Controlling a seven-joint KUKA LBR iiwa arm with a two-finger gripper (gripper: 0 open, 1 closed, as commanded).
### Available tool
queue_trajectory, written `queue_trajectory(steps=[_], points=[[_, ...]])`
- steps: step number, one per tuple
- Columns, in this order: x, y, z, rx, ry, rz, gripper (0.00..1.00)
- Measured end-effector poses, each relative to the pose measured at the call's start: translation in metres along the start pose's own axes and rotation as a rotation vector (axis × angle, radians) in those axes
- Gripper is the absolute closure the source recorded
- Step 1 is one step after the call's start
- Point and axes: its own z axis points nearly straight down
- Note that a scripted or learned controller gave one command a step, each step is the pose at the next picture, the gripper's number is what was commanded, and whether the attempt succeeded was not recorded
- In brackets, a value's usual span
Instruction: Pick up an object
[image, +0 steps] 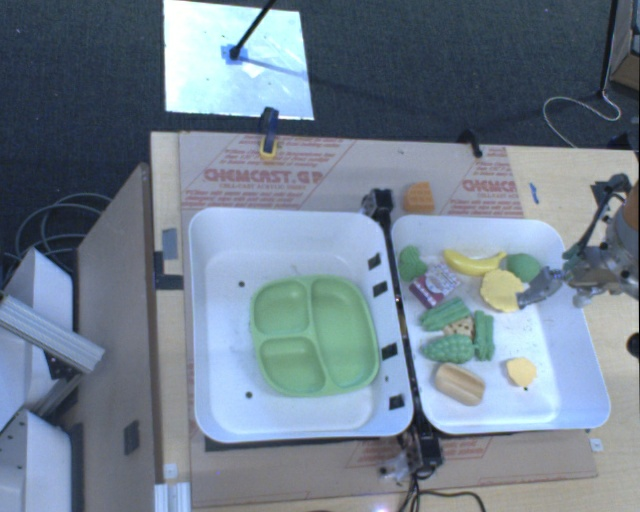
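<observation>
The right bin (585, 395) holds several toy foods. Among them are a banana (473, 262), a yellow lumpy piece (499, 291), a round green piece (522, 266), a purple-and-white packet (431, 288), green vegetables (452, 347), a bread roll (458, 383) and a small yellow piece (520, 372). My gripper (541, 288) reaches in over the bin's right side. Its tip sits low, right beside the yellow lumpy piece and just below the round green piece. Nothing is visibly lifted.
The left bin (215, 300) holds a green divided plate (313, 333). An orange block (419, 197) lies on the bench behind the bins. The grey arm (606, 270) crosses the right bin's right rim. Black clips line the divider between the bins.
</observation>
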Motion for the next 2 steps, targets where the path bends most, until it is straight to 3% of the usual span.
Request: queue_trajectory(steps=[1,2], points=[[-0.016,0.062,0.146,0.0,-0.001,-0.003,0.0],[0.036,0.022,0.14,0.004,0.003,-0.004,0.0]])
